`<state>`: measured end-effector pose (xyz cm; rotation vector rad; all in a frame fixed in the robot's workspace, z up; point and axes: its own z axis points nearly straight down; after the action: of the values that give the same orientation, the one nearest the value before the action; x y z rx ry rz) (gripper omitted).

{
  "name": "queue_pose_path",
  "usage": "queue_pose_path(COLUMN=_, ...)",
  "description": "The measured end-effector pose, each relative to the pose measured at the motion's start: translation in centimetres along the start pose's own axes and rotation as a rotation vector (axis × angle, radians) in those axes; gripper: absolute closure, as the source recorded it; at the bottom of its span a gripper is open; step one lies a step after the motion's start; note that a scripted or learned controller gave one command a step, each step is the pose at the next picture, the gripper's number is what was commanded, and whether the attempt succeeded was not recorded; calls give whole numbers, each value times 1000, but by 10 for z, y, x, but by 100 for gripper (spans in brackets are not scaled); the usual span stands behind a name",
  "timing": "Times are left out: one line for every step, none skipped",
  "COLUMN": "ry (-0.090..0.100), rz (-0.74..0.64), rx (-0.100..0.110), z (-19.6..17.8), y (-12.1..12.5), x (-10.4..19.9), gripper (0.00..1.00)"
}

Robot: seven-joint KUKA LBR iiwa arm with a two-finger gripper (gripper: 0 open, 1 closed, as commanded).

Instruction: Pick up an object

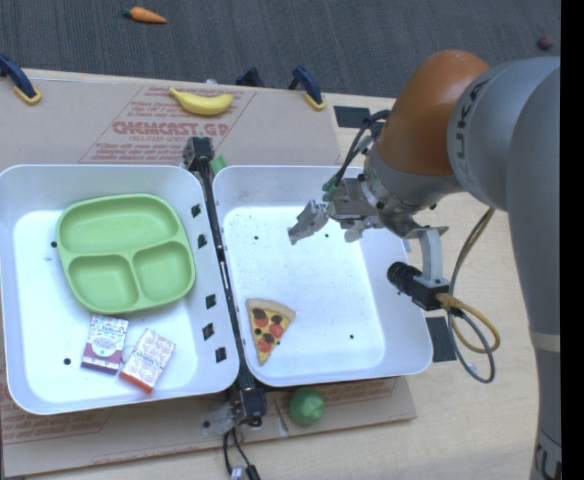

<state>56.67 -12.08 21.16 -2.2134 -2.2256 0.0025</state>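
Fingers point(310, 222) over the right bin's point(404, 353) back half, can't tell if open or shut, nothing visibly gripped; pizza slice point(267, 326) sits well apart by the front-left corner, so a straight descent likely closes on bare floor.

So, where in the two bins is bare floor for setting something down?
Right bin: most of the floor is bare, between the gripper above and the pizza slice at the near-left corner. Left bin: crowded; the green tray and two packets leave thin margins.
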Motion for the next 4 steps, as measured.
queue_pose_path(ry=-1, rz=-1, rx=2, z=117, y=-28, x=-32, gripper=0)
queue_pose_path(ry=-1, rz=0, rx=-2, z=119, y=37, x=-70, gripper=0)
queue_pose_path(ry=0, rz=-1, rx=-2, z=119, y=90, x=-90, gripper=0)
queue_pose_path(ry=1, rz=-6, rx=-1, z=108, y=91, x=-89, gripper=100)
